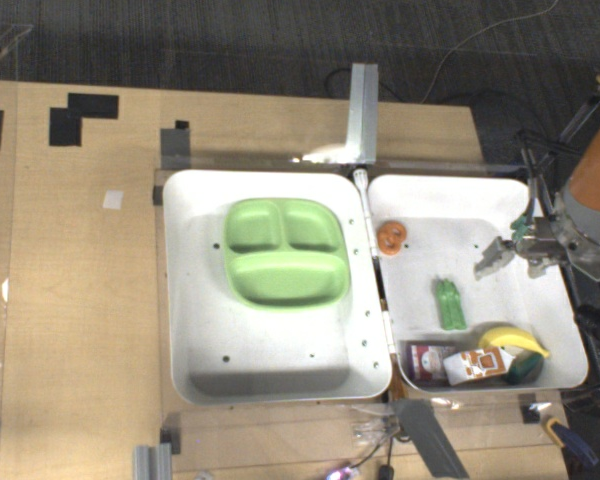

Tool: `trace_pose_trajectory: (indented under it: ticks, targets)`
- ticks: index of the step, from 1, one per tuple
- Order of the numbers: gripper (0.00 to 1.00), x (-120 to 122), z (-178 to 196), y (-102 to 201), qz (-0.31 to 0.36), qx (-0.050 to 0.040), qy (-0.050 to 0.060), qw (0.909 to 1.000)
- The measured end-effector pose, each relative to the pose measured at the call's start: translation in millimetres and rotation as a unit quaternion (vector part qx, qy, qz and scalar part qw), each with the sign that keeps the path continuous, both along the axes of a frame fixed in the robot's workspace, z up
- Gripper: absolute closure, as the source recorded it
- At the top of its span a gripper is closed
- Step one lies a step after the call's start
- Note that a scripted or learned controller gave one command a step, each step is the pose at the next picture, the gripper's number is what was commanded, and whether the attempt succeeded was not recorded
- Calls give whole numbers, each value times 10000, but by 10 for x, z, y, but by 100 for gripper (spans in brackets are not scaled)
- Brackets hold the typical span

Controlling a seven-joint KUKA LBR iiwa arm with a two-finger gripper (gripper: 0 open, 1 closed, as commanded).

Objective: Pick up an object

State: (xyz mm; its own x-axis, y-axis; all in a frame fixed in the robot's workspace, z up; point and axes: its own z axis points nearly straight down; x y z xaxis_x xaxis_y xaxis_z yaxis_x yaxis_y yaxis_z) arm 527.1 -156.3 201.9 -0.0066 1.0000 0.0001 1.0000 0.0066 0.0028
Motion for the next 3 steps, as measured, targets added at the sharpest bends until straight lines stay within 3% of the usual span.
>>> trace_pose_trajectory:
  ticks: [1, 2, 3]
  targets:
    - [0, 257, -1090, 363, 669, -6, -22, 9978]
    - [100, 280, -969, 381, 671, 5, -48, 9977]
    - [100, 113, 305, 1036, 589, -2, -18, 9983]
